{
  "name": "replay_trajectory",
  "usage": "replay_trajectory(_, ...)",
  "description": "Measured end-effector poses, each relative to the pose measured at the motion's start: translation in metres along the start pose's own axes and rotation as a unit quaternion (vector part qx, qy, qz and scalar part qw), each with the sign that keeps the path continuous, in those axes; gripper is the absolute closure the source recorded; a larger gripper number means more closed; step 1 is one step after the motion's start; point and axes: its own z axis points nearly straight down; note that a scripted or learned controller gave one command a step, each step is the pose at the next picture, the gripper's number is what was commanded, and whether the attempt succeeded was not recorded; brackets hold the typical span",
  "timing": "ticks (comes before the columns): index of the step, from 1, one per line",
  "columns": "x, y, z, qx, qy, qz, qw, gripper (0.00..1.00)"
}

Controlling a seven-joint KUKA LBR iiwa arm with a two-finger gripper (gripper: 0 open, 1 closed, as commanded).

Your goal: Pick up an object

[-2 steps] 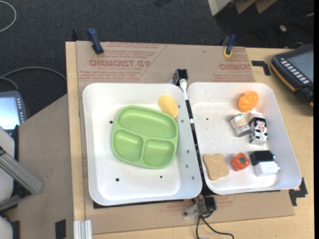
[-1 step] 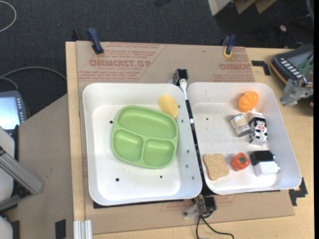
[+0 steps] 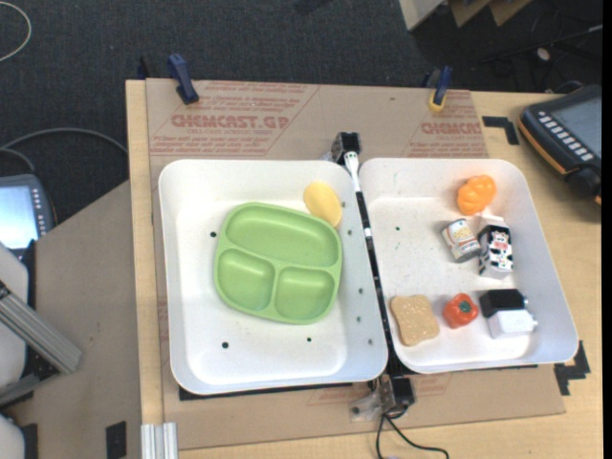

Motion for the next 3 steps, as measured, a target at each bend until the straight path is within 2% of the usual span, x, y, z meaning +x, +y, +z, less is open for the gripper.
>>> replay_trajectory(1,0.044,-0.077,0.152,0.018,0.009,-0.001,0.9998,1.0)
replay_trajectory(2,0.123,-0.07,0.044,0.005,0.005,-0.005,1.0,1.0)
replay_trajectory(3,0.051,-0.073,0.106,0.014,0.006,0.001,0.9999,1.0)
